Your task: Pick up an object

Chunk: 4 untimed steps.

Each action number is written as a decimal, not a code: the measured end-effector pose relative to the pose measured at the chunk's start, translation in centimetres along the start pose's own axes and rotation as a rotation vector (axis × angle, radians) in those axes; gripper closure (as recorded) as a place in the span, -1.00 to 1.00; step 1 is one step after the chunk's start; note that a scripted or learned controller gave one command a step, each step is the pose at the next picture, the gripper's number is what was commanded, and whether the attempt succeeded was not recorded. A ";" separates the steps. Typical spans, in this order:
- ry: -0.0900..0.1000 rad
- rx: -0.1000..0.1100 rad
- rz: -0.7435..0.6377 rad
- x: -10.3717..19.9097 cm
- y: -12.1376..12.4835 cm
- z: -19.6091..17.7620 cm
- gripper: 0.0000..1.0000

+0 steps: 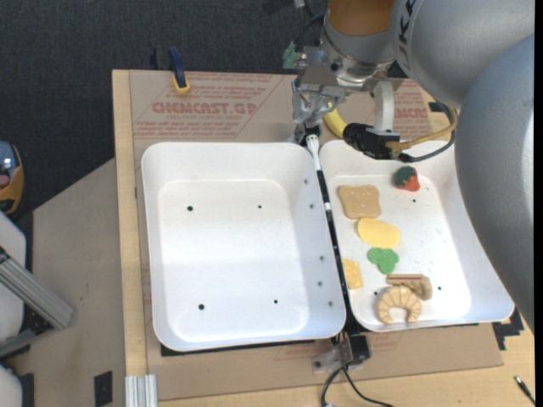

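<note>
We see the gripper (310,132) hanging over the far corners where the two shallow white bins meet, just above their rims. We cannot tell whether it is spread or pressed together, and nothing shows in its grasp.

All the candidates lie in the right white bin (462,253):
- a tan toast-shaped slice (359,200) by the left wall
- a red-and-green strawberry-like toy (406,179) towards the far edge
- a yellow oval piece (377,231) and a green lobed piece (382,259) down the middle
- a small yellow wedge (351,273) against the left wall
- a brown stick (407,280) touching a beige croissant-shaped toy (400,303) near the front edge

We judge the approach not yet begun. The flat pieces would be hard to pinch, and the wedge hugs the wall. The strawberry-like toy stands apart from its neighbours and looks bulkier, so we would centre over it, come straight down and close gently. The left white bin (161,227) needs no attention.
</note>
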State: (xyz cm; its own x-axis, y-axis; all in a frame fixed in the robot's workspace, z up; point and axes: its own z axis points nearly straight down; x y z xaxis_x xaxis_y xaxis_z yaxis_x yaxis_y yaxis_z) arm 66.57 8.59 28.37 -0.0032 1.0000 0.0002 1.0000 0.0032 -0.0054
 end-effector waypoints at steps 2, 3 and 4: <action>-0.001 0.007 0.008 -8.8 -4.8 7.1 1.00; 0.000 -0.012 -0.001 -4.6 0.3 4.2 1.00; 0.001 -0.002 -0.002 1.6 0.0 6.9 1.00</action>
State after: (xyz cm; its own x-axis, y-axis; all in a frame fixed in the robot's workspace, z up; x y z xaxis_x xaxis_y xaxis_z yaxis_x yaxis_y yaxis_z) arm 66.58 10.19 21.43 -0.0051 1.0000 0.0010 1.0000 0.0051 -0.0031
